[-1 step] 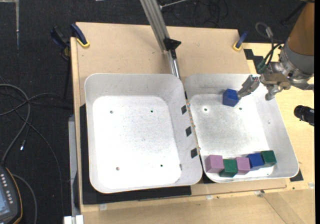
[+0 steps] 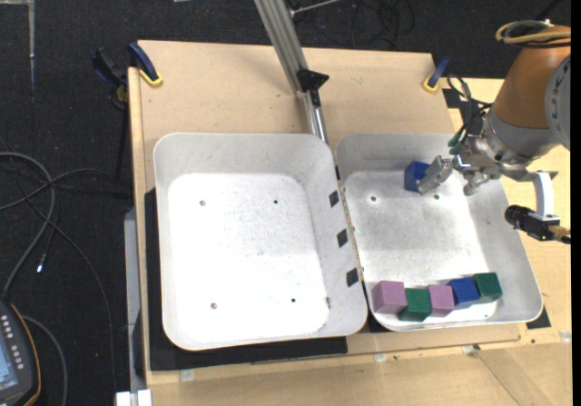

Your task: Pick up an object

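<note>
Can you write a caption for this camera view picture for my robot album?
Robot hand beside a blue block in the right bin.

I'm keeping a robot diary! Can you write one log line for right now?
hand: over right bin, beside blue block | grasp: unclear | five blocks along near edge | left bin: untouched

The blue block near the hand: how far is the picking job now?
Done: the hand has reached the small blue plastic block in the right white bin and sits just beside it. In hand: nothing clearly gripped. Left: grasp and lift it. Five blocks, purple, green and blue, sit in a row at the bin's near edge.
</note>
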### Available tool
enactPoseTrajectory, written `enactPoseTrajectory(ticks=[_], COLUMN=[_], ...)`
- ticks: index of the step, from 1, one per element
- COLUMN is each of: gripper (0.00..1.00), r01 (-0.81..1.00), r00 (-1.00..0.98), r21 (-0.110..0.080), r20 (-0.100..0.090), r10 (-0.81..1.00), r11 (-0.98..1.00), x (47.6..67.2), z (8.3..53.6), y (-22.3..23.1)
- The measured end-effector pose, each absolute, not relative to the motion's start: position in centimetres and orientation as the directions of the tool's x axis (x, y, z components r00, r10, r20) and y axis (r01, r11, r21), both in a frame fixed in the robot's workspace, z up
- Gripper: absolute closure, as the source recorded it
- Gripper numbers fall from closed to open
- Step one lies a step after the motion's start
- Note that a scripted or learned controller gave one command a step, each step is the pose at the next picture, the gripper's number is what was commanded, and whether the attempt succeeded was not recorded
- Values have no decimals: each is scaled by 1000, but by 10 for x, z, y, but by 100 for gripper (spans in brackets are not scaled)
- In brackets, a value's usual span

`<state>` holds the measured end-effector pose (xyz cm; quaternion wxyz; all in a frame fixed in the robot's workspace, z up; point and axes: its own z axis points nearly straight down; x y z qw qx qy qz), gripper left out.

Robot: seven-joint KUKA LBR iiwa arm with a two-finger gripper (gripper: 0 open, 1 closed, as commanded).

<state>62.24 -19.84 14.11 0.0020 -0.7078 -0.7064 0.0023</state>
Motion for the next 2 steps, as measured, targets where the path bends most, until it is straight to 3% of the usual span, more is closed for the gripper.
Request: enactPoseTrajectory(ticks=[1,2], gripper=[0,100], r01=[1000,1000], r00=[-7,-5], r21=[7,4], r20=[-4,-4], r10=[1000,1000], r11=[7,5], x=[670,668], z=[97,107], y=[-149,-152])
